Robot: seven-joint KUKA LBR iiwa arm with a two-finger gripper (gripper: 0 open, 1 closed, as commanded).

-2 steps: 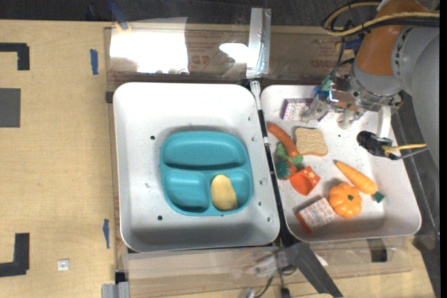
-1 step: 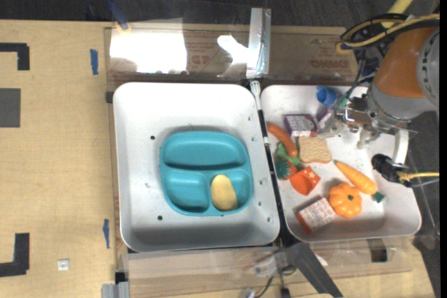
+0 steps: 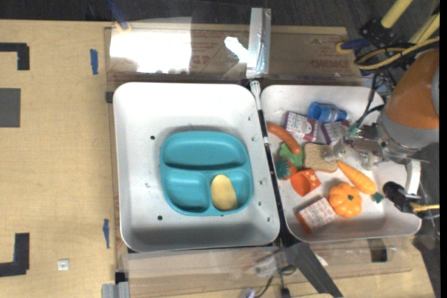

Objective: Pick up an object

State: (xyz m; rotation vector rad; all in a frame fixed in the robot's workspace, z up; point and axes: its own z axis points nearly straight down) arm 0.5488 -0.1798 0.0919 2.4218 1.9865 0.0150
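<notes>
The right bin (image 3: 401,223) holds several toy foods. Among them are a blue bottle (image 3: 325,112), a purple and white carton (image 3: 302,123), a red chili (image 3: 284,137) and an orange carrot (image 3: 357,178). An orange pumpkin (image 3: 346,199) and a small red and white box (image 3: 318,213) lie nearer the front. My gripper (image 3: 362,144) hangs low over this bin's right middle, just above the carrot and beside a tan bread slice (image 3: 323,158). Nothing shows as held.
The left bin (image 3: 133,150) carries a teal divided tray (image 3: 202,167) with a yellow potato (image 3: 223,192) in its front right compartment. A red pepper (image 3: 305,181) and a green item (image 3: 286,164) lie by the divider. A clear panel (image 3: 188,45) stands behind the bins.
</notes>
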